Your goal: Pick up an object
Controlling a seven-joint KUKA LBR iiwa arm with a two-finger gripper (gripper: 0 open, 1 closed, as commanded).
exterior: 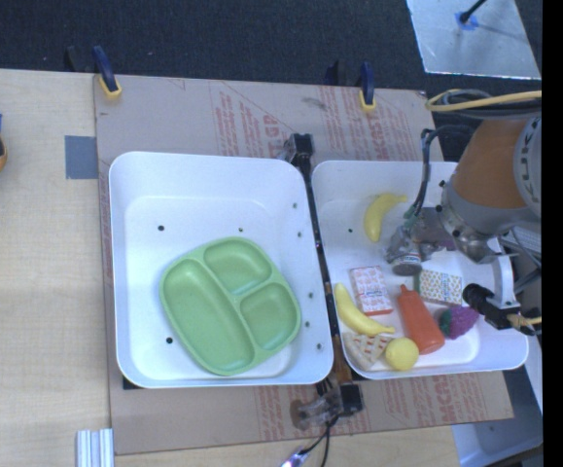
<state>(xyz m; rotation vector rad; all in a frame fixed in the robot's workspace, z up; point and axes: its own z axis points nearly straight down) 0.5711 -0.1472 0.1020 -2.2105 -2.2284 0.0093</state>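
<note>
gripper (pixel 409 251) over right bin (pixel 339 195) | curved yellow banana (pixel 381 214) (smooth) beside

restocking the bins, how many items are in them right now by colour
Green: 1, the divided plate in the left bin
Yellow: 3, the upper banana, the lower banana, the lemon
Orange: 1, the carrot
Purple: 1, the eggplant
Patterned boxes: 2, one and another
Tan: 1, the wedge
Total: 9
</note>
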